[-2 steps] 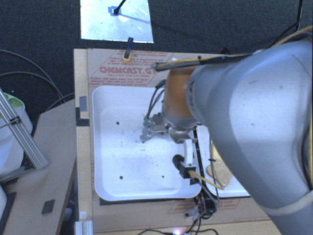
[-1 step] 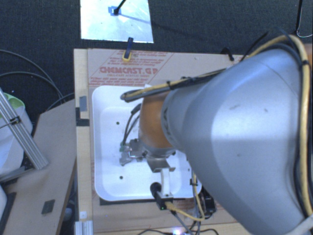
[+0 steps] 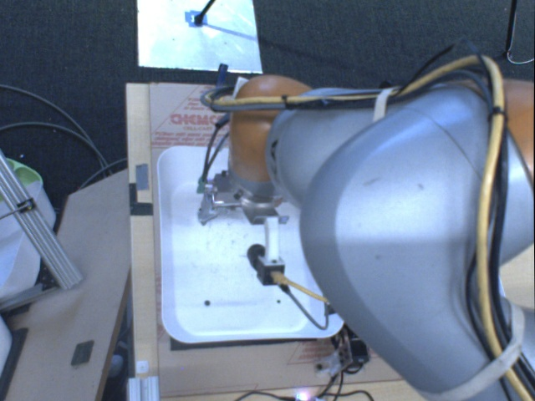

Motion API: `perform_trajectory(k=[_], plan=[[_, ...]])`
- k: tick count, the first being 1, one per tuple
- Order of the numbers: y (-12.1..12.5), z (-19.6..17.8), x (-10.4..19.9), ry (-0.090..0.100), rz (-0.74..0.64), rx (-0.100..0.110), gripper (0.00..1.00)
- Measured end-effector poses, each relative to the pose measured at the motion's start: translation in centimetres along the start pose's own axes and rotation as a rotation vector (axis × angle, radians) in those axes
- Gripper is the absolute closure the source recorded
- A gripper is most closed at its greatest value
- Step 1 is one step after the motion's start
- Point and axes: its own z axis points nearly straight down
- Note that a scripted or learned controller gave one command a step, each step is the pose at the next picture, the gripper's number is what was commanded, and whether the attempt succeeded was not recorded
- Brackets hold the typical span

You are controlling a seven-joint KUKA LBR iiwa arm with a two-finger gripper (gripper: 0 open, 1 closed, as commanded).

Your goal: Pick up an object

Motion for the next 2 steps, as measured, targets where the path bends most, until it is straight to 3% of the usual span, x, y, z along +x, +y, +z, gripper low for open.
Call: perform_trajectory(k=[1, 2], plan=[[7.9, -8.1, -9.7, -0.005, 0.012, -0.005, 0.00], [3.5, 3.1, -1.8, 0.000, -0.003, 0.017, 0.00]])
